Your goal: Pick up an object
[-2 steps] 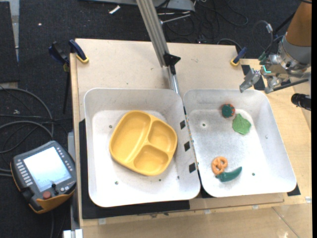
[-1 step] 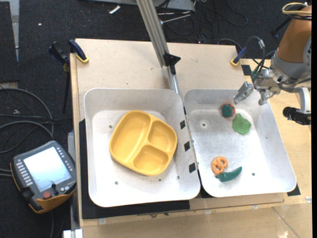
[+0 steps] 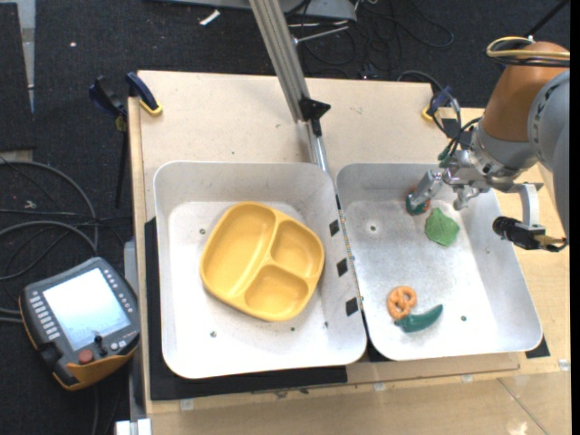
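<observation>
KUKA arm reaches in from the right over the right-hand bin, its tool hanging low at the bin's far end, just above and touching-close to a green leaf-shaped piece. Whether the tool is apart or together can't be told from here; nothing is visibly held between its tips. A small dark-and-red bit sits at the tool's left side, too small to ID.

Other pick candidates lie well apart toward the bin's near edge: an orange pretzel touching a dark green pepper-like piece. The left bin carries a yellow divided plate, tilted a little across its floor.

Risks, as judged from the bench side: the green piece looks flat and thin, so the tool may close over it w/o catching it, or just shove it along the smooth white floor. It also sits near the far wall, leaving little room for a clean descent; a tip could scrape the floor or nudge the small bit beside it instead. If the pretzel is targeted, the touching pepper may drag along.
</observation>
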Motion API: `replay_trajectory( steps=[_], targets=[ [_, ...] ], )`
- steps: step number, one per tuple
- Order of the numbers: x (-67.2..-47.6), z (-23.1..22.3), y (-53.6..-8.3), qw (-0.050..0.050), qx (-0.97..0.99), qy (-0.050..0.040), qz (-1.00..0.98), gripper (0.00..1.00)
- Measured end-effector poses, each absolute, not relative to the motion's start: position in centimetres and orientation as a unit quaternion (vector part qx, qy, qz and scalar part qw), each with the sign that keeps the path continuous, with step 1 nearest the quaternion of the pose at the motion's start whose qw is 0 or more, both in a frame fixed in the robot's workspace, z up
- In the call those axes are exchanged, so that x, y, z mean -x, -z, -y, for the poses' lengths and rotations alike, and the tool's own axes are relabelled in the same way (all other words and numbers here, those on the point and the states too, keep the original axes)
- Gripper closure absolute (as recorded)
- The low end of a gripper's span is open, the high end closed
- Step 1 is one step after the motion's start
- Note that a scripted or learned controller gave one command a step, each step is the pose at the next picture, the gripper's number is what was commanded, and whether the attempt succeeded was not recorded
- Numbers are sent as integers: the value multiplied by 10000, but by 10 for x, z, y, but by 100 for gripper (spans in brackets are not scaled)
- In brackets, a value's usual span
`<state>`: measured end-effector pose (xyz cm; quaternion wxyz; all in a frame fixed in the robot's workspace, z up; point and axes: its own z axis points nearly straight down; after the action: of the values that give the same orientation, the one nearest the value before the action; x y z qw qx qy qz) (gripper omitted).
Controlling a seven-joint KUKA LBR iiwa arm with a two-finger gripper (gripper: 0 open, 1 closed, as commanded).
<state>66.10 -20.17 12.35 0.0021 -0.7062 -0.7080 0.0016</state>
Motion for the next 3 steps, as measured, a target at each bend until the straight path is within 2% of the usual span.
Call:
replay_trajectory(
  steps=[1, 2, 3],
  targets=[
    [-661, 201, -93, 6, 7060, -11, 7082, 0],
    [-662, 201, -107, -22, 7058, 4, 7084, 100],
    [-664, 197, -171, -34, 7063, 20, 7079, 100]
  ],
)
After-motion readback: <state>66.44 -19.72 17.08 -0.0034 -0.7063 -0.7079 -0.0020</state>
